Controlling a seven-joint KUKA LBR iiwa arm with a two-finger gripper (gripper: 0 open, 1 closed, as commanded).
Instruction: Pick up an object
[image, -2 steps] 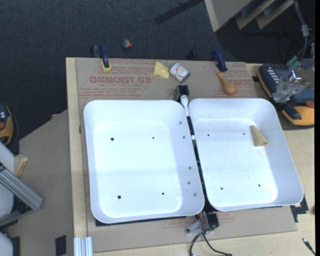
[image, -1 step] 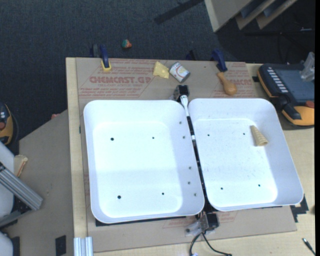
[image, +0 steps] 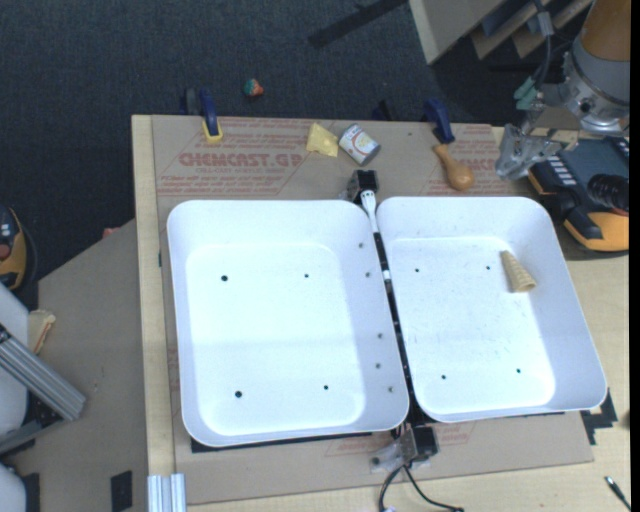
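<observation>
We see the tool (image: 520, 150) at the upper right, above the table (image: 290, 165) beyond the right bin (image: 560, 300); we cannot tell its opening or whether it holds anything. A small tan cone (image: 517, 270) lies in that bin near its right wall.

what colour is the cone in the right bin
Tan, a light beige-brown: the cone, seen in the camera view.

Two white bins (image: 275, 420) with black dots, a tan cone (image: 517, 271) in the right one, brown desk (image: 250, 158) with red lettering, blue clamps (image: 208, 108)
</observation>
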